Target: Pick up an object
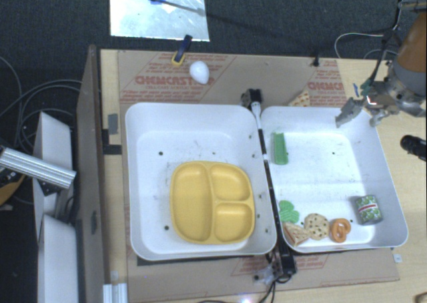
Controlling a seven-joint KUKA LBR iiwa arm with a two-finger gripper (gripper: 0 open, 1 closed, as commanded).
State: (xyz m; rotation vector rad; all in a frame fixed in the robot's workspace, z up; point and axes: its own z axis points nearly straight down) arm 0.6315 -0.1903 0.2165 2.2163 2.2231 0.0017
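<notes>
My gripper (361, 115) hangs open above the far right corner of the right bin (320, 175), with nothing between its fingers. In that bin a green block (279, 148) lies near the left wall. Along the near edge lie a green round piece (288, 211), a tan wedge (296, 233), a cookie (315, 225) and an orange pretzel (339, 229). A small green and red can (367, 209) lies on its side near the right wall. All of them sit well below and apart from the gripper.
The left bin (153, 135) holds a yellow divided plate (212, 201). Behind the bins, a white egg (199, 71) and a yellow-blue marker (180, 51) rest on the cardboard. A ridge (262, 155) separates the two bins.
</notes>
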